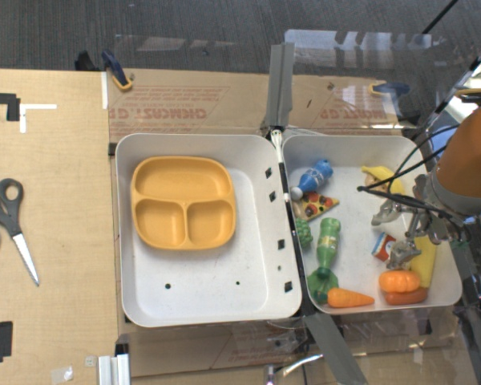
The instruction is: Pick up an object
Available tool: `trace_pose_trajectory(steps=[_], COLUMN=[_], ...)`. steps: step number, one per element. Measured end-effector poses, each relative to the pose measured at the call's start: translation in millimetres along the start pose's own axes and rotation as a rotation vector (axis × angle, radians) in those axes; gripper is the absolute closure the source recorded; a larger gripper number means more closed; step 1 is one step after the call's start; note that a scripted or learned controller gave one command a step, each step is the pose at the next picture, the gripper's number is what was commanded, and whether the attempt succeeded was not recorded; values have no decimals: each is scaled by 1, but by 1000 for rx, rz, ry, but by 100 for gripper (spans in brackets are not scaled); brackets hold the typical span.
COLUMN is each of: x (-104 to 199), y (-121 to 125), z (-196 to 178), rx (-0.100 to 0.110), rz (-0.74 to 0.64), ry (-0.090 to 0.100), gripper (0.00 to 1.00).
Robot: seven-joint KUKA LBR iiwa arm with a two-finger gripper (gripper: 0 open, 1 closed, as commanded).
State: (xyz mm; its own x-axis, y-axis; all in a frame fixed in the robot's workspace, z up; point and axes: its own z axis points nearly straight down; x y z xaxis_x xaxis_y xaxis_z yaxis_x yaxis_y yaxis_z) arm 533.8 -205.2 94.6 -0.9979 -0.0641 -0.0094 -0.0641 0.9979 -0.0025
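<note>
My gripper [393,234] hangs low over the right side of the right bin [349,149], reaching in from the right. Its two metal fingers stand apart, one at the upper left [384,213] and one lower down [402,254]. A small red, white and blue box [381,247] lies just beside the gap between them, and nothing is clamped. Close by are an orange pumpkin toy [399,281], a yellow corn-like piece [426,265], a carrot [350,298] and a green bottle [328,243].
The right bin also holds a blue toy [315,175], a pizza slice [317,205] and a yellow banana [378,173]. An orange divided plate [184,201] lies in the left bin [248,283]. Scissors [14,227] rest on the bench at far left.
</note>
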Motion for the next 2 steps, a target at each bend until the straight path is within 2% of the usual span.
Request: trace_pose_trajectory(steps=[1,2], x=[29,-43], y=[-2,8], z=[-3,1], rx=[4,-2], rz=[-67,85], ry=[-14,3], gripper=[0,0])
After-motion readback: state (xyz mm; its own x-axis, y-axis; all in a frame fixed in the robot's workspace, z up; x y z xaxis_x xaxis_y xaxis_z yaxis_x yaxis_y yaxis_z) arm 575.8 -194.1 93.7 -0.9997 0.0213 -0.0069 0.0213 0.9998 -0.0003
